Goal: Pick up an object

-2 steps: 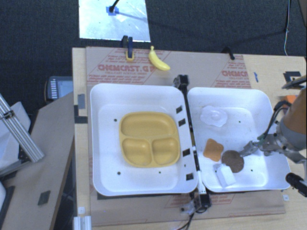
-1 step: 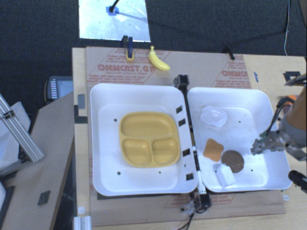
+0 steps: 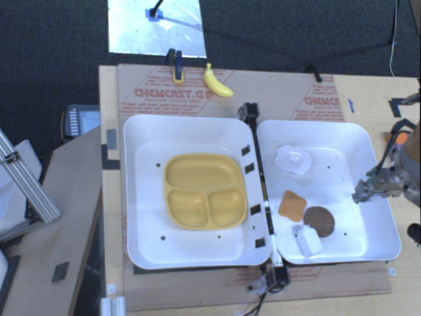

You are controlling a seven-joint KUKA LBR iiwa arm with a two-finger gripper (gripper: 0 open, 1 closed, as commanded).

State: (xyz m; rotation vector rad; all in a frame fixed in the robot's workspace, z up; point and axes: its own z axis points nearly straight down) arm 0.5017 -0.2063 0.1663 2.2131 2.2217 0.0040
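Note:
The right bin (image 3: 368,239) holds a clear plastic cup-like piece (image 3: 292,159), an orange-tan slice (image 3: 292,206), a brown round disc (image 3: 320,220) and a small white block (image 3: 308,241). My gripper (image 3: 366,193) hangs over the right rim of that bin, to the right of the brown disc and apart from every object. Nothing shows between its tips.
The left bin (image 3: 141,176) bears a yellow divided tray (image 3: 202,191). A yellow banana (image 3: 217,83) lies on the cardboard behind the bins, beside a yellow clamp (image 3: 177,68). A black divider with clips (image 3: 256,176) runs between the bins. The arm's orange band (image 3: 400,137) shows at the right edge.

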